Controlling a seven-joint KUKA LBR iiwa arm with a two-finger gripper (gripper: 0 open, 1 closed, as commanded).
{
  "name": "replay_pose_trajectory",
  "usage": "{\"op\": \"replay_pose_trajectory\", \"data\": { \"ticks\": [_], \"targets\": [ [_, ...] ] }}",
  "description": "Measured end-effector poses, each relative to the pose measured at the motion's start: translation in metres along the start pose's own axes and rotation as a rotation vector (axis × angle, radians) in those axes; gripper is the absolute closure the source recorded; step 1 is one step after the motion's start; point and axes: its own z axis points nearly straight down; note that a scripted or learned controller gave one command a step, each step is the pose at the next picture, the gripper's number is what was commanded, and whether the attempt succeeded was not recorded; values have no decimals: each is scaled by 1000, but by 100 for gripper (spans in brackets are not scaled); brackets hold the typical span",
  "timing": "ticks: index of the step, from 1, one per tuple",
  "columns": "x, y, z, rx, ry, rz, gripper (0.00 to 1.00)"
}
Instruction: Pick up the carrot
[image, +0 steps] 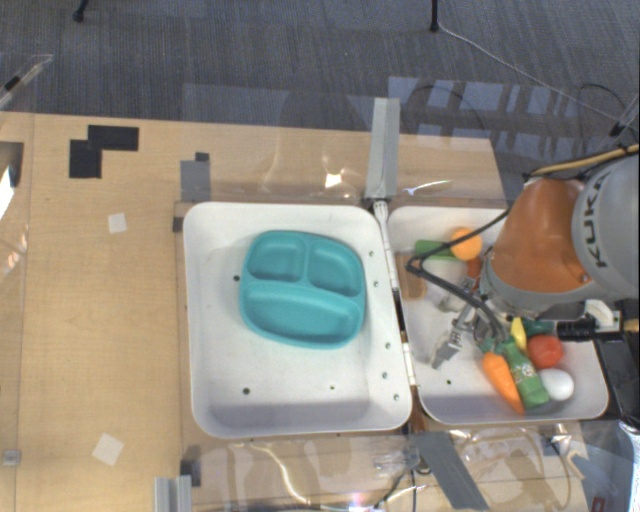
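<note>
The carrot (501, 380) is orange and lies at a slant near the front of the right bin (440, 398), against a green vegetable (527, 378). My gripper (455, 341) hangs low in the middle of that bin, just left of the carrot's top end and apart from it. Nothing shows in its grasp. The grey and orange wrist (540, 245) covers the bin's right part.
Around the carrot sit a red tomato (546, 350), a white egg (557, 384) and a yellow piece (518, 331). An orange fruit (465, 243) and a green item (431, 247) lie at the back. The left bin (215, 400) holds a teal divided plate (301, 287).
</note>
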Motion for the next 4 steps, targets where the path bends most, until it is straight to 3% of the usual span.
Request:
{"op": "replay_pose_trajectory", "data": {
  "ticks": [1, 2, 3, 4],
  "targets": [
    [-91, -1, -65, 0, -4, 94, 0],
    [8, -50, -17, 4, 10, 31, 0],
    [18, -69, -1, -2, -4, -69, 0],
    [14, -67, -14, -4, -16, -75, 100]
  ]
}}
